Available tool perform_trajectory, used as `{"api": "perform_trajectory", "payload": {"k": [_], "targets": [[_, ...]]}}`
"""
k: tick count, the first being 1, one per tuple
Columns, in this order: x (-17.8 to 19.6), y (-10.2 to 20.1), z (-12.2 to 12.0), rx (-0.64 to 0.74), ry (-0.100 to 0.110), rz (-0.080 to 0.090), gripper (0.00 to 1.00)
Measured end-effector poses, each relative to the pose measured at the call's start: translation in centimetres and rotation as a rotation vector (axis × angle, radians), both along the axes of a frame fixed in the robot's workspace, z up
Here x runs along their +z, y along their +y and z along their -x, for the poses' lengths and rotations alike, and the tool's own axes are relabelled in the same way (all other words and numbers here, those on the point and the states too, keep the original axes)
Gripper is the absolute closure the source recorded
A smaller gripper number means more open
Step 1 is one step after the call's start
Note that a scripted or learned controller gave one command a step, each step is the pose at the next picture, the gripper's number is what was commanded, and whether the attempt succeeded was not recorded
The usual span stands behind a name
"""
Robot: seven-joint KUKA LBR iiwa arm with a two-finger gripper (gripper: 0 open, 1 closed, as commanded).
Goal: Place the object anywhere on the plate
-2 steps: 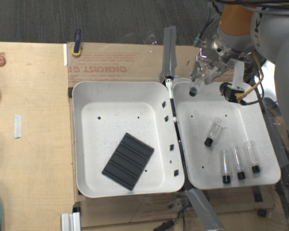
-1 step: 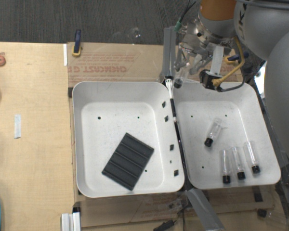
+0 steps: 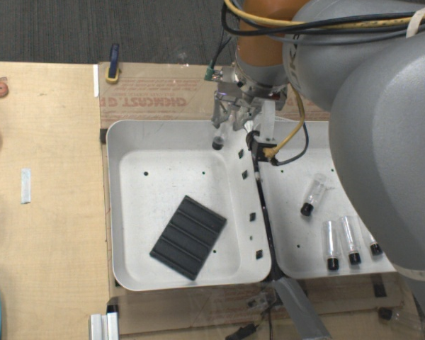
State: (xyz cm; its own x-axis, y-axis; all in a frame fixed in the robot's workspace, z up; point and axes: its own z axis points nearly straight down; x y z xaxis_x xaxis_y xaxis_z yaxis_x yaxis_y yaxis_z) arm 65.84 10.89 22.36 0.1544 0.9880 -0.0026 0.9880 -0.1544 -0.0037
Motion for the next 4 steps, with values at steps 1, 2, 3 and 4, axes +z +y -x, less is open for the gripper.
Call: {"api": "perform_trajectory", "payload": {"k": [1,2,3,4], "targets": [[11.4,-0.3,-0.1,0.264,-0.003,0.000,1.00],[21.7,2.6,-0.1,0.464,-0.001,-0.001,1.00],[21.7,7.7,-0.2,1.034,-0.003,-0.002,1.00],[21.5,11.5,1.4,1.290,-0.001,-0.003,1.00]]}}
